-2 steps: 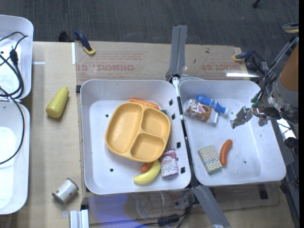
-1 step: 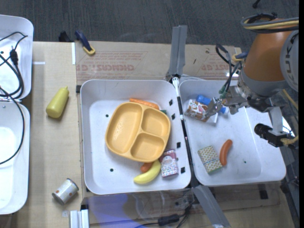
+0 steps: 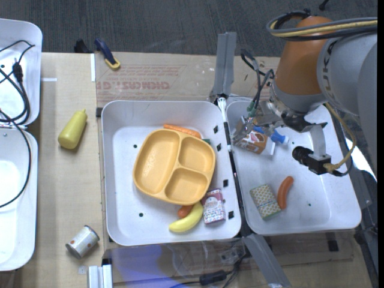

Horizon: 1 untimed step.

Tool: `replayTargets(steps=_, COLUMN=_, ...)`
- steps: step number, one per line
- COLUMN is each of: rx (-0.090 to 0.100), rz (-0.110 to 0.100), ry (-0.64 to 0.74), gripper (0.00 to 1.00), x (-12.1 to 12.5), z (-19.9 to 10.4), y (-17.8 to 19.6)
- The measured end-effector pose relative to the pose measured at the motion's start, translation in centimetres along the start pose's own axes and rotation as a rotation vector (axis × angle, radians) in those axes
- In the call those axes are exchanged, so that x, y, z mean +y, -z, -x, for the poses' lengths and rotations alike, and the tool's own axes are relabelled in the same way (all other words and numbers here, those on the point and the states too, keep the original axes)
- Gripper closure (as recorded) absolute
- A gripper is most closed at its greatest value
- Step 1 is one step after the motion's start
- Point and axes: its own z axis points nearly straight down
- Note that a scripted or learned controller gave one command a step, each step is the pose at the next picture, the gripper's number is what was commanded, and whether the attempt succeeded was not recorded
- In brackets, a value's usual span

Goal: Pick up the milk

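Small pink-and-white milk carton (image 3: 213, 207) lies in left bin beside yellow divided plastic plate (image 3: 174, 165), untouched; gripper (image 3: 257, 129) low in right bin over brown-orange carton (image 3: 252, 141), grip state indiscernible; pick not begun

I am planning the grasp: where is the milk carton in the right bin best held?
Take the milk carton across its middle, on its two long sides, from above: it seems to lie flat close to a wall of the right bin.
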Motion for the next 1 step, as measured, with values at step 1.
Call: replayTargets(steps=1, rx=0.0, rz=0.0, ry=0.069, gripper=0.0, x=-0.69, z=-5.97, y=0.05)
